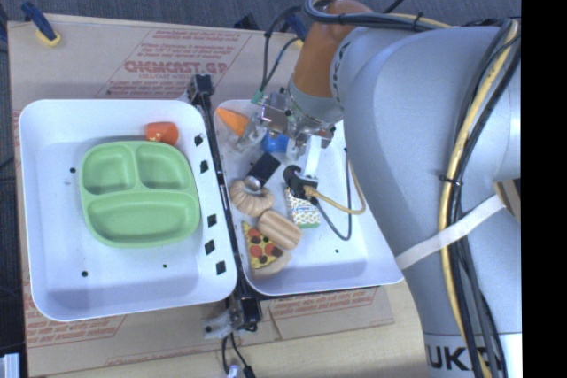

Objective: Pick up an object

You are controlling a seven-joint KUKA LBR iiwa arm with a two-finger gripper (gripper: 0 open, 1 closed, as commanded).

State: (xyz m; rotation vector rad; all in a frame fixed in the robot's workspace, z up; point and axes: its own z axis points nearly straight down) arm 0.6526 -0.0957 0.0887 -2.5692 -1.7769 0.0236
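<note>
My gripper is low over the far left part of the right bin, reaching in from the right. A small blue thing sits right under it, and an orange wedge lies just to its left. A black piece with a silver end lies just in front of the gripper. Nearer the front are a tan bread roll, a second tan roll, a pizza slice and a small patterned box. The wrist hides whether anything is between the fingers.
The left bin holds a green divided plate and a small red-orange fruit at its far edge. A black divider runs between the bins. The grey arm covers the right bin's right side.
</note>
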